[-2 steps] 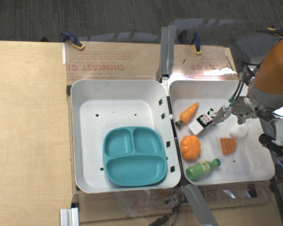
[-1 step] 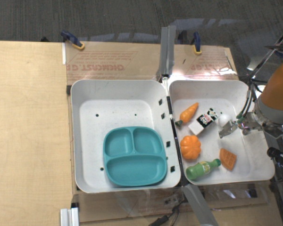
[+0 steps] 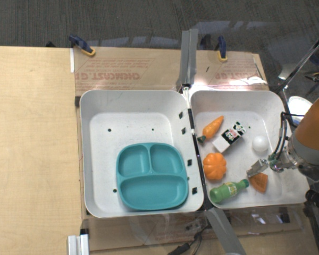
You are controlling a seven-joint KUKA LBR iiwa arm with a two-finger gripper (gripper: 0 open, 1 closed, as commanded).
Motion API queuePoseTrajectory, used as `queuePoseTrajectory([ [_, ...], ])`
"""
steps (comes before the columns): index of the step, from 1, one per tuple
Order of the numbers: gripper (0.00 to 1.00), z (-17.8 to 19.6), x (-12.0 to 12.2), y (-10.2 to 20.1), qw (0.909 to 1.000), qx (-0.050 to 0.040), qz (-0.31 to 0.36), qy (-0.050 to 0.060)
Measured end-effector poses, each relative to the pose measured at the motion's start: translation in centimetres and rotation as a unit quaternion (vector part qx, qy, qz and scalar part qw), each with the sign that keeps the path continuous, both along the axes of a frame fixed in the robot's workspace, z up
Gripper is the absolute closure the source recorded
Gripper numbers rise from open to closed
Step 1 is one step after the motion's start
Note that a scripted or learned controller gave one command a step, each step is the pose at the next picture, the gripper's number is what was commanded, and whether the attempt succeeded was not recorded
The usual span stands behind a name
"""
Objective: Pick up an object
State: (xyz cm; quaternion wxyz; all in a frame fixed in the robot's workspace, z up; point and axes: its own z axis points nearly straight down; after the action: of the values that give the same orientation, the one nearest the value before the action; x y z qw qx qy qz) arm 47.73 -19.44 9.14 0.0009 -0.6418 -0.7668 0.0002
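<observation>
The right bin [image 3: 239,101] holds several toy foods: a carrot [image 3: 213,126], a small white box with a black-and-white print [image 3: 231,135], a white egg [image 3: 260,143], an orange pumpkin [image 3: 215,165], a green bottle [image 3: 228,190] lying on its side, and an orange wedge [image 3: 260,183]. My gripper [image 3: 258,168] reaches in from the right, low in the bin's near right part. It sits just above the orange wedge and below the egg. The orange-banded wrist [image 3: 311,134] hides the bin's right rim.
A teal divided plate [image 3: 151,175] lies in the left bin [image 3: 95,142]. A ridge with black clips [image 3: 191,137] separates the two bins. Cardboard [image 3: 122,70] lies behind them, and a wooden bench top [image 3: 29,142] stretches to the left.
</observation>
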Motion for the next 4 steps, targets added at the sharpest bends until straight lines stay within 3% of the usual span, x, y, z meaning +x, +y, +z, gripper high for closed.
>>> queuePoseTrajectory([
  [1,0.00,0.0,0.0,5.8,0.9999,-0.0001,0.015,0.000],
  [2,1.00,0.9,0.1,5.7,0.9999,-0.0002,0.014,-0.001],
  [3,0.00,0.9,0.1,5.7,0.9999,-0.0002,0.014,-0.001],
  [4,0.00,1.6,11.2,8.5,0.9988,-0.0006,0.048,-0.001],
])
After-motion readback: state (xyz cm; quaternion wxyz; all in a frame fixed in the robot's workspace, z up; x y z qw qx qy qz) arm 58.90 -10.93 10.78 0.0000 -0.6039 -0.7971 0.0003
